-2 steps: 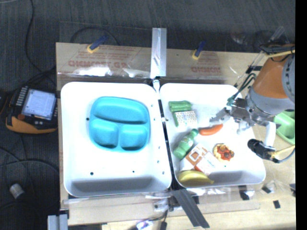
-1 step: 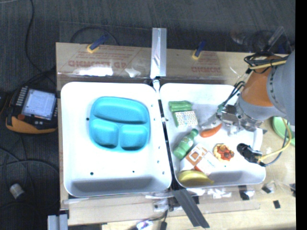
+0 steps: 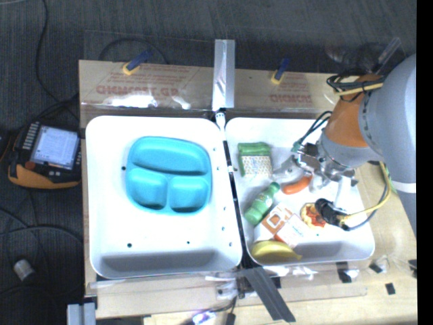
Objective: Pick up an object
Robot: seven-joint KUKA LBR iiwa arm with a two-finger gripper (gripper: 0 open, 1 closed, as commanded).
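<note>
The room light was even and fairly bright, coming from overhead. The two white bins (image 3: 162,263) were nearly blown out, their rims losing detail, while the dark carpet (image 3: 54,19) stayed murky. Glare streaked the plastic sheet (image 3: 145,97) behind the bins and the tape strip (image 3: 224,73). Shadows were soft and short. The arm (image 3: 399,120) looked blurred and soft at the right edge; the whole picture was grainy.
</note>
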